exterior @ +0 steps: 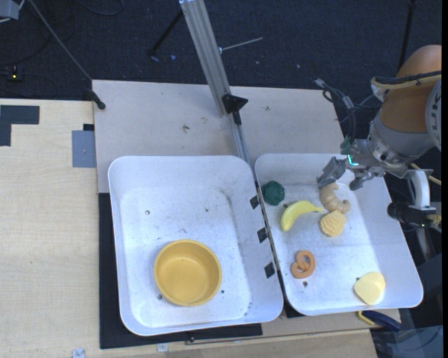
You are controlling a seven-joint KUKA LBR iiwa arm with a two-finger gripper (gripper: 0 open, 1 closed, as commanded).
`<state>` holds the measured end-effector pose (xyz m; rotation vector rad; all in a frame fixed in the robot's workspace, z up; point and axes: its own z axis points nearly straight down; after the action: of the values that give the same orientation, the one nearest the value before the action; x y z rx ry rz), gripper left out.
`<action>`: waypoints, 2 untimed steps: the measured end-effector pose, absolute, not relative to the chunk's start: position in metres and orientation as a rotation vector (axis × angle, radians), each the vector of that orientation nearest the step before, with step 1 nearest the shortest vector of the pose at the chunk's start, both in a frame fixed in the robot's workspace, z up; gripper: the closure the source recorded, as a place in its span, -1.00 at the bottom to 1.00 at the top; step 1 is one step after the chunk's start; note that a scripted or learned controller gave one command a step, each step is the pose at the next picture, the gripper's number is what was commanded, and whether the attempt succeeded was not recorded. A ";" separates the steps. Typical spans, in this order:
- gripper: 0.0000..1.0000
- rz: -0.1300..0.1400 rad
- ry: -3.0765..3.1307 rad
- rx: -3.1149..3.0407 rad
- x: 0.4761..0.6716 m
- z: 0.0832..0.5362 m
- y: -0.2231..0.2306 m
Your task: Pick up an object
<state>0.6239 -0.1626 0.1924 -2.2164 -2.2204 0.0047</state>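
Observation:
My gripper (345, 176) hangs over the far part of the right bin (402, 278), its fingers spread open with nothing between them. Just below it lies a tan, knobbly piece (332, 198), and a yellow ridged piece (332, 224) sits right in front of that. A yellow banana (298, 213) lies to their left, with a dark green ball (273, 193) beside the bin's left wall. An orange pretzel-like ring (303, 264) rests nearer the front, and a pale yellow lump (370, 288) sits in the front right corner.
The left bin (134, 177) holds a yellow bowl (187, 272) near its front. A metal rail (209, 51) slants down from the back toward the divider between the bins. Cables and arm hardware (414, 200) crowd the right bin's right side.

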 end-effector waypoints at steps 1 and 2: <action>-1.00 0.004 -2.221 -2.217 0.624 0.193 -0.163; -1.00 0.008 -2.219 -2.215 0.631 0.142 -0.168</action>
<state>0.6305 -0.1676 0.1421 -2.2153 -2.2190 0.0077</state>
